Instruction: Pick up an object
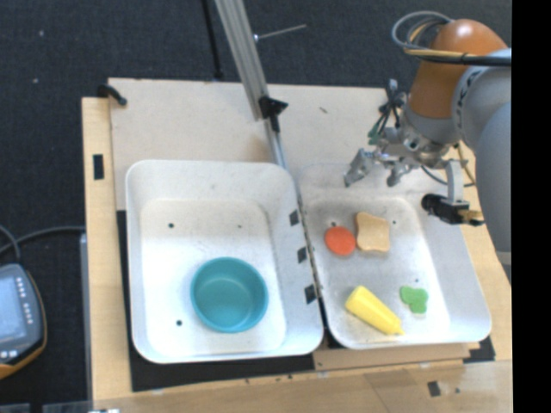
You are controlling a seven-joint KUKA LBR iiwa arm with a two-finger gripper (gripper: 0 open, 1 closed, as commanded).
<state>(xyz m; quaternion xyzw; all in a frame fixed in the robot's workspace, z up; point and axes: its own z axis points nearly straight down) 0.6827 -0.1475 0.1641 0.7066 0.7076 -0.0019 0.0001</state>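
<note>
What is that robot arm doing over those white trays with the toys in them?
The robot arm is trying to pick something up. Its hand hangs over the far end of the right bin and holds nothing. Below it in that bin lie a tan bread-like piece, an orange round piece, a yellow piece and a small green piece. The left bin holds a blue bowl.

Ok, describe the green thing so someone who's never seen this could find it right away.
Start at the right bin, the one holding several small items. Go to its near right corner: the small green piece lies there, just right of the yellow piece. It is the only green item and the smallest.
</note>
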